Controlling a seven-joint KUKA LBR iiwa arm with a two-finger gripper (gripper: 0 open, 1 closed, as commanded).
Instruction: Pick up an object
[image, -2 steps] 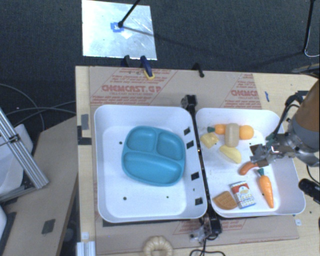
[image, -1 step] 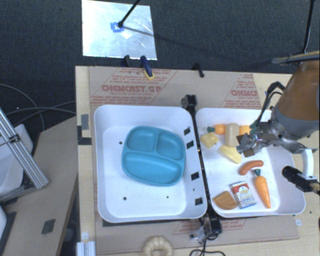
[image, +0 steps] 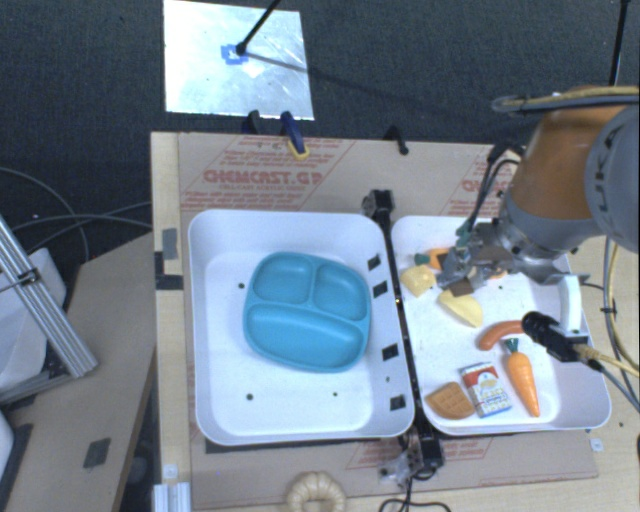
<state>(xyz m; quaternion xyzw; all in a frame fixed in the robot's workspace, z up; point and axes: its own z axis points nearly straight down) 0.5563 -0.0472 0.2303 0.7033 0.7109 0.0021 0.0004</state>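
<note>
The right bin holds several toy foods. A pale yellow wedge lies near its middle, and a yellow lump sits by the left wall. An orange-red sausage, a carrot, a small red and white box and a brown biscuit-like piece lie toward the front. My gripper hangs low over the bin's back part, just above the wedge and right of the yellow lump. A small orange piece peeks out beside it.
The left bin holds a blue divided plate. A black divider runs between the bins. The arm's grey body and orange band cover the right bin's back right. A black fitting with a cable lies over the right side.
</note>
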